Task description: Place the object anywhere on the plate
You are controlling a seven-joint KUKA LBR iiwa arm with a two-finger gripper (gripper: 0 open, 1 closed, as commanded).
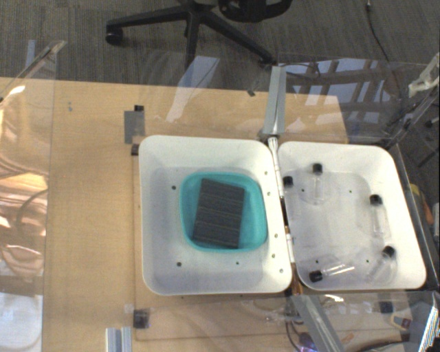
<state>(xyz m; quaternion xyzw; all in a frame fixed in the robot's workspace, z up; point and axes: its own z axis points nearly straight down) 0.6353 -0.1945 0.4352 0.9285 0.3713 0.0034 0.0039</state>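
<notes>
Already at rest, the dark ribbed block [219,214] lies flat on the teal plate [188,206] in the left white bin [155,227], its long sides slightly tilted from the plate's edges and its whole footprint inside the rim. Judging from that, the placement the task asks for looks done: nothing grips the block and it sits near the plate's middle, well clear of the bin walls. As for the gripper, I cannot tell whether it is spread or pressed together.

The right white bin [405,206] holds several clear, tube-like pieces with black caps [316,168], scattered near its corners and well apart from the plate. A metal bar [275,103] runs away from the seam between the two bins on the far side. Both bins sit on the wooden tabletop [82,206]; an office chair base [199,20] stands on the carpet beyond. Nothing stands over the plate or crowds the block.
</notes>
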